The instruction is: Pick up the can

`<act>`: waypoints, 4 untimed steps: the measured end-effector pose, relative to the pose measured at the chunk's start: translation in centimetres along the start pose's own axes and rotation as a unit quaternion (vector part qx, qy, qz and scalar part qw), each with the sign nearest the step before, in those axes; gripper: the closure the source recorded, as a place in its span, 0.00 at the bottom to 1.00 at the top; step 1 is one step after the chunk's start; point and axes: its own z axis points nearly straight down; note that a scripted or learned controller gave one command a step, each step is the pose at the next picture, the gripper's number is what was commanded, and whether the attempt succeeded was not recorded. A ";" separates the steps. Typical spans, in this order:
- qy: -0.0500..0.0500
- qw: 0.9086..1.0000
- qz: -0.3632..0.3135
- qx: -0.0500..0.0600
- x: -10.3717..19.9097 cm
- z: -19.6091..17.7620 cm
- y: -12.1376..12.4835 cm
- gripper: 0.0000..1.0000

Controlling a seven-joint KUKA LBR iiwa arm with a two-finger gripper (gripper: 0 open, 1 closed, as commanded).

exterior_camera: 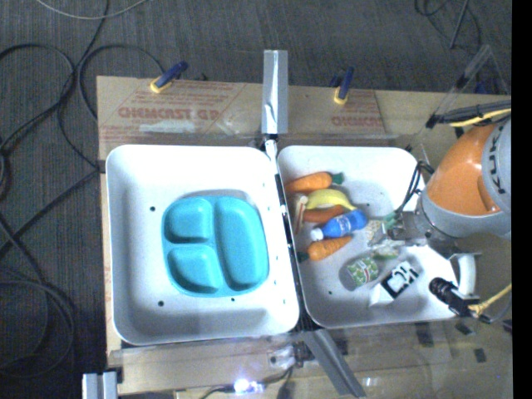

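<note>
The can is greenish with a pale label. It lies on its side near the front of the right bin. My gripper reaches in from the right, low over the bin floor, just above and to the right of the can. Nothing shows between its tips. The grey wrist and orange band hang over the bin's right rim.
Two carrots, a banana and a blue bottle crowd the right bin's left half. A black-and-white object lies right of the can. The left bin holds a blue divided plate.
</note>
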 end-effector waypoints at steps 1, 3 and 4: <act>0.000 1.000 -0.001 0.000 0.1 0.0 0.0 0.00; 0.002 0.989 0.146 0.003 4.8 0.0 -2.3 1.00; 0.002 0.987 0.162 0.024 8.2 -13.5 1.0 1.00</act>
